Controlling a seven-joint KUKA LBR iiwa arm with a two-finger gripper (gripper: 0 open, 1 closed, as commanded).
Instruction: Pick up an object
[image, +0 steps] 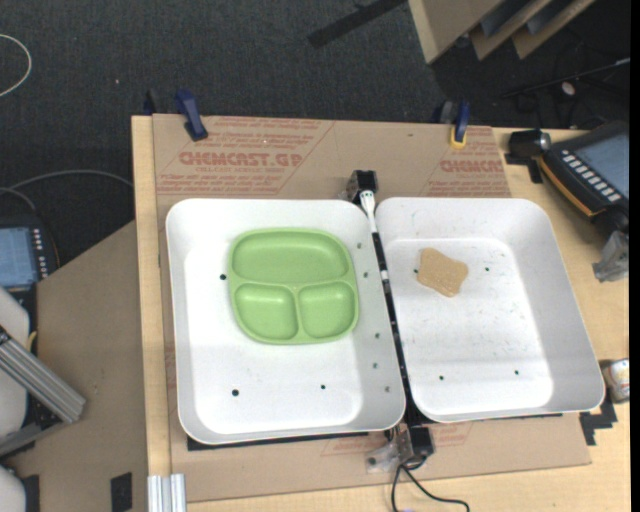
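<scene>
A flat tan piece shaped like a slice of bread or a cookie lies in the right white bin, toward its upper left part. A green plate with three compartments rests in the left white bin, in its upper half, with nothing in its compartments.
The two bins sit side by side on a cardboard-covered bench, joined along a black seam. Blue and yellow clamps hold the board at the back edge. A dark device with a screen stands at the far right.
</scene>
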